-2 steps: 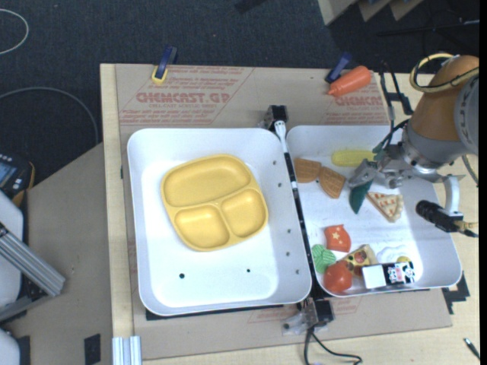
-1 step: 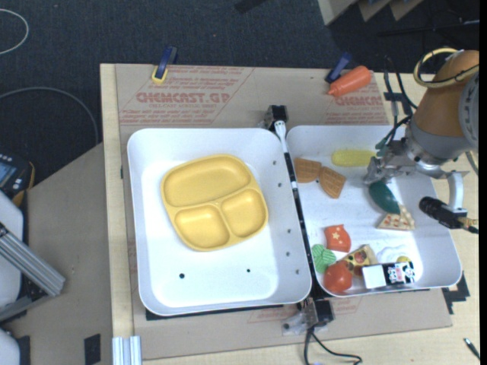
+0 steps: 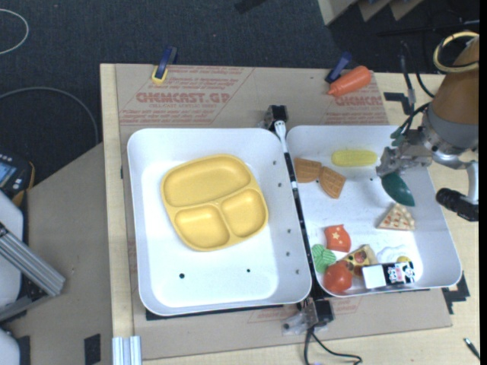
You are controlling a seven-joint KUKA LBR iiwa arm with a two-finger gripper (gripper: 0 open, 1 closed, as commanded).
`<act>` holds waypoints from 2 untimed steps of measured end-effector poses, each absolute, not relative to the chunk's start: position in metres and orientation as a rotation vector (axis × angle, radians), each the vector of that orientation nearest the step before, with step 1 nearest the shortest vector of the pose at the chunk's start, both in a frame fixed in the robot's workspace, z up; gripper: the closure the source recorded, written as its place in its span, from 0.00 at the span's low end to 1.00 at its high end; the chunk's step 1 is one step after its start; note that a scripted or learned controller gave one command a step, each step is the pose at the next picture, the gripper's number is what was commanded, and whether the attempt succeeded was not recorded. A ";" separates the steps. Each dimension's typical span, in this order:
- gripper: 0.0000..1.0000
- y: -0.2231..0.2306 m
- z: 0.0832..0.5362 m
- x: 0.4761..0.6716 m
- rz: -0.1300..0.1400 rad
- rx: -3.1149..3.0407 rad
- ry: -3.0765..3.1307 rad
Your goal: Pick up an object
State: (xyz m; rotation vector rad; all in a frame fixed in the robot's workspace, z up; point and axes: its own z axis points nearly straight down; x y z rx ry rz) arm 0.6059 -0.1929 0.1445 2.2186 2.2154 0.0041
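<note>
Over the right shallow white bin (image 3: 449, 238), the metal two-finger gripper (image 3: 393, 170) grips a dark green leaf-shaped toy (image 3: 399, 189) (hanging just above the bin's floor).

A yellow divided plate (image 3: 214, 201) lies in a white bin (image 3: 144, 226); the neighbouring white bin (image 3: 445, 245) holds a dark green piece (image 3: 399, 189).

Bright, even overhead light, soft shadows, slightly soft focus, mild glare on the white bins (image 3: 152, 204).
</note>
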 end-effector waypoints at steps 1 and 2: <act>1.00 -0.189 0.208 0.611 0.006 2.214 2.218; 1.00 -0.189 0.226 0.612 0.003 2.217 2.219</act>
